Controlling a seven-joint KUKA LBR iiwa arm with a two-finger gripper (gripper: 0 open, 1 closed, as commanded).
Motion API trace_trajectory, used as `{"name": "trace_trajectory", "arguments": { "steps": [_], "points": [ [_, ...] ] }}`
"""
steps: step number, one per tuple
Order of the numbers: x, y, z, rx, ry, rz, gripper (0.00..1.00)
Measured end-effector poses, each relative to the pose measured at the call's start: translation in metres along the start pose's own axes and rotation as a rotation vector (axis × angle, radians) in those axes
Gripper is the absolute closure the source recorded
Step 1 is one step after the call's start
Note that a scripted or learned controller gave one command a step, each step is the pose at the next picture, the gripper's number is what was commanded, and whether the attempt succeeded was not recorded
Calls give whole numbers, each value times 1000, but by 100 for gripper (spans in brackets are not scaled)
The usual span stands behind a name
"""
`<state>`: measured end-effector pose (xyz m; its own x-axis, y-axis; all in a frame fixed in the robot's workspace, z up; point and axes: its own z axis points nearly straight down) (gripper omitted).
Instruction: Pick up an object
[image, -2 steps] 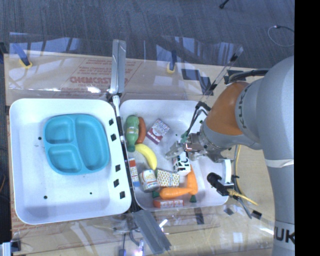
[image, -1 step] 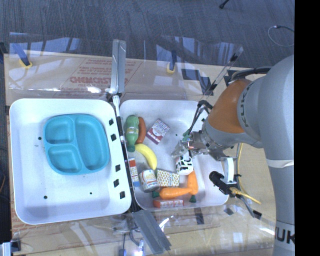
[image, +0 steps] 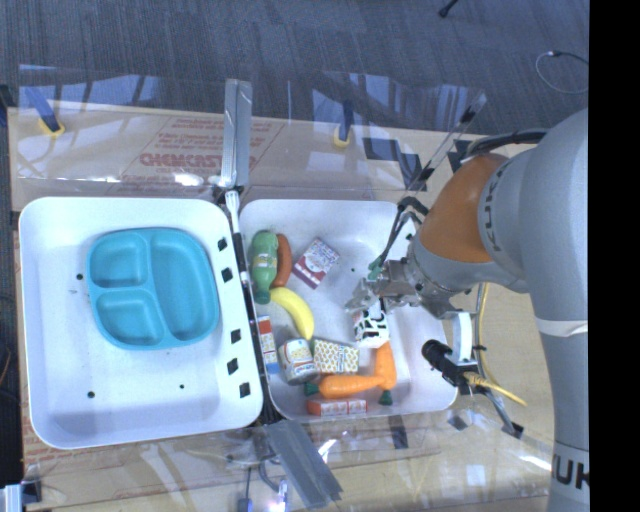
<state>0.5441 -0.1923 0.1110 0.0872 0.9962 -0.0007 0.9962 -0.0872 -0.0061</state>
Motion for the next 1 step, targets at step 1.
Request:
{"name": "trace_trajectory", "arguments": {
  "steps": [1],
  "points": [
    [30,5,-120,-5,1,-20,100]
  ]
}}
